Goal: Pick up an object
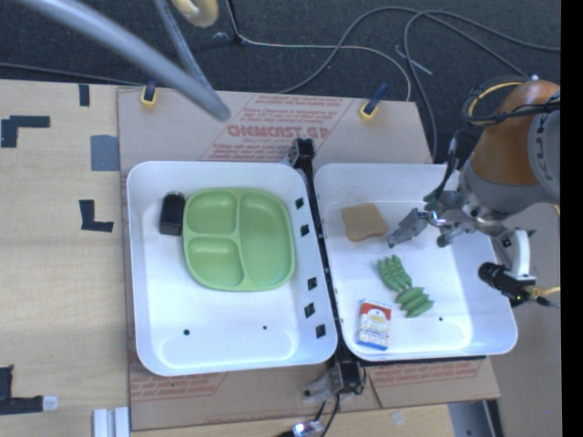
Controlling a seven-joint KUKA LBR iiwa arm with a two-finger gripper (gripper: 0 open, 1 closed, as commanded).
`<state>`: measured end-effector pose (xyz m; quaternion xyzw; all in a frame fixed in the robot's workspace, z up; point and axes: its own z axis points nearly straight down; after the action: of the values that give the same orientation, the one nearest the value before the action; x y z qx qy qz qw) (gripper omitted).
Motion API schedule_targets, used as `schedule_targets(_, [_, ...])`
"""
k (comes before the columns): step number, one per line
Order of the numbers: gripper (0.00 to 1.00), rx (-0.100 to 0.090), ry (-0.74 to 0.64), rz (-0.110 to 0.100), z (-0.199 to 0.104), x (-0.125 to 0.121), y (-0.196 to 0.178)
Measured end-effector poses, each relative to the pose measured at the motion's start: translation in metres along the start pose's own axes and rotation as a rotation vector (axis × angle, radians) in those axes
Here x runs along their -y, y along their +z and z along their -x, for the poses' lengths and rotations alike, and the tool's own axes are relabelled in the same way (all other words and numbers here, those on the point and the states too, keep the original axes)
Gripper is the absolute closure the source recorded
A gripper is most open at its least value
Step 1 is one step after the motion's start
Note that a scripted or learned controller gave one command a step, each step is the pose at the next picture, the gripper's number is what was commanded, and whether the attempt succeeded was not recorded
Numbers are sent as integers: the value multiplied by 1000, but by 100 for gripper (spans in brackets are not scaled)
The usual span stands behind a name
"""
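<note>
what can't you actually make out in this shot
- Gripper, camera view: too small and blurred to tell open from shut.
- Arm: cut off by the right edge.
- Small packet in the right bin: print too small to read.
- Black item beside the green plate: too dark to identify.

We see bright, even light; white bins [146, 244] glare a bit; grey pole [109, 35] at 11 o'clock blurry.
</note>
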<state>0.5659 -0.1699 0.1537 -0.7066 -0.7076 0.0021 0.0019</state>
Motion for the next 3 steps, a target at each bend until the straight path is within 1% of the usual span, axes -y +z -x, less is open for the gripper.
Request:
schedule_targets(1, [0,0,1,-2,8,8,54])
schedule_targets(2, [0,2,-1,6,7,7,69])
schedule_targets(3, [100,4,-1,10,8,6,57])
